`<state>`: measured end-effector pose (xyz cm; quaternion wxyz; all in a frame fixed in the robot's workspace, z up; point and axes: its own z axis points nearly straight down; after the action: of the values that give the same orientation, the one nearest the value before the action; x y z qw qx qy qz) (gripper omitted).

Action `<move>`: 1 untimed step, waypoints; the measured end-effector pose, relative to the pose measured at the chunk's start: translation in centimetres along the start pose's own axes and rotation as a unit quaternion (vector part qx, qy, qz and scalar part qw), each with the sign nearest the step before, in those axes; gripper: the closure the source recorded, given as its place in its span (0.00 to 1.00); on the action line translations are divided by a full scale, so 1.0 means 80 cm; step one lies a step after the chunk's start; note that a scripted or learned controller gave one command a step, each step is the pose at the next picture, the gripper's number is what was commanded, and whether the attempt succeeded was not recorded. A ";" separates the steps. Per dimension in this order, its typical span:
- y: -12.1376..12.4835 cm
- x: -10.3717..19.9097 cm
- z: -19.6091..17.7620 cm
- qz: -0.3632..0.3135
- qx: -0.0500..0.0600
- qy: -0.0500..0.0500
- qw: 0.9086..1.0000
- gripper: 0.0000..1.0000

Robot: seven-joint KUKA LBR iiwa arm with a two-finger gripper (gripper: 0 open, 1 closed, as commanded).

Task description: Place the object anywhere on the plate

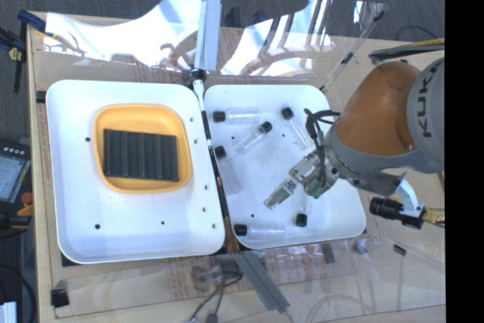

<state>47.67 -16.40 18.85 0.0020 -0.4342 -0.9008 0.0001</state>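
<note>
Nothing placed yet: yellow plate (pixel 141 119) in the left bin (pixel 68 185) carries only a dark ribbed insert. Clear vials (pixel 253 136) lie in the right bin (pixel 344 219). Gripper (pixel 278 197) is lowered there; grip state cannot be told.

the only lettering that can be read is on the arm (pixel 423 113) itself: dark capital letters on its grey housing, up and to the right of the gripper (pixel 281 195), just past the orange band. the letters "ku" are plain; the rest of the word runs off the edge of the view. far to the left of the gripper, beyond both bins, a small device (pixel 13 172) with a pale screen lies at the bench's edge, but whatever it shows is too small and blurred to make out. no other label, number or sign is legible.
</note>
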 end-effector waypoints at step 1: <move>-0.015 -0.019 -0.006 -0.166 0.000 -0.001 0.986 0.00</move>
<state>47.69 -18.30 19.34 0.0006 -0.2783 -0.9605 0.0002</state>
